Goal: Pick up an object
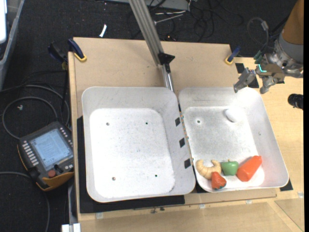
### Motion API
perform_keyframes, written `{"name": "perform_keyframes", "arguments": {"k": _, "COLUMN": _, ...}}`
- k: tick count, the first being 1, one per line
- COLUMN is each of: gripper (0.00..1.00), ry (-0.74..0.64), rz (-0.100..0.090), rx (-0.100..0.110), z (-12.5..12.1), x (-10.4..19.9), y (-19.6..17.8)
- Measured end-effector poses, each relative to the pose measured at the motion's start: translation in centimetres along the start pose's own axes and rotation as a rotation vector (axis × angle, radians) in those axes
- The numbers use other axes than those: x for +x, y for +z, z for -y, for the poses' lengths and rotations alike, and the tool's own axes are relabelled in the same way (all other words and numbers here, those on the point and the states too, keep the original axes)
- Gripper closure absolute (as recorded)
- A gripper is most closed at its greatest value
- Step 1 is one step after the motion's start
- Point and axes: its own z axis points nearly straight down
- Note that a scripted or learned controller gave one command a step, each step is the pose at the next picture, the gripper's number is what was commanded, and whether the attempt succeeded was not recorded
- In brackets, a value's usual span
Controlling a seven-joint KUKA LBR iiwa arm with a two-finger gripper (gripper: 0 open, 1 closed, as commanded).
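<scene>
- The claw [255, 80] hangs just past the far right corner of the right bin [270, 129], above the tabletop [125, 62] and not over the objects. Its two fingers are spread apart with nothing between them, so it is open and empty.
- The things to pick from sit bunched in the near corner of the right bin, well apart from the claw: an orange carrot-like piece [249, 168], a green pepper-like piece [230, 167] just beside it, a small red piece [218, 180] at the front, and a pale curved piece [207, 167] on the side toward the left bin [94, 129].
- They touch or nearly touch one another, I'd guess because they slid down toward the low wall of the bin and gathered there.
- A small pale object [232, 115] lies alone nearer the claw, in the far part of the right bin. It is hard to make out against the white floor.
- No grasp has begun, as I judge it; the arm must come in over the right bin and descend.
- The lone pale object looks the easier target, since the crowded group leaves little room for fingers.
</scene>
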Motion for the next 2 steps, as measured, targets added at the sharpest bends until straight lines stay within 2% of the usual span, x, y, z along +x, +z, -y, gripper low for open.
{"name": "perform_keyframes", "arguments": {"k": 1, "gripper": 0.0, "ry": -0.002, "rz": 0.001, "rx": -0.003, "z": 0.0, "x": 0.0, "y": -0.2}}
{"name": "perform_keyframes", "arguments": {"k": 2, "gripper": 0.0, "ry": -0.002, "rz": 0.001, "rx": 0.0, "z": -1.0, "x": 0.0, "y": 5.0}}
